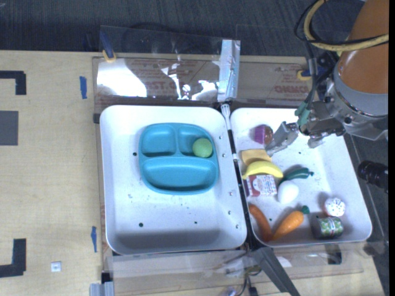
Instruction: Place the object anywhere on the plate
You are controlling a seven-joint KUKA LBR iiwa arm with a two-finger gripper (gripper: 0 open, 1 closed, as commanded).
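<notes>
Carrot (289, 223) nearest; pouch (264, 185) label unreadable; ball (202, 147) on plate (176, 171).

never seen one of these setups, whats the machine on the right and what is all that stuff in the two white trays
This is a single picture from a camera fixed above a bench, looking down at a slant. The grey and orange machine on the right is a robot arm; its gripper hangs over the right bin, near a purple item. I see nothing between its fingers. That bin holds toy food: a banana, a white egg, two carrots, a small can and more. The left bin holds a blue divided plate with a green ball already in its upper right compartment. The job is to put an object on that plate.
</notes>
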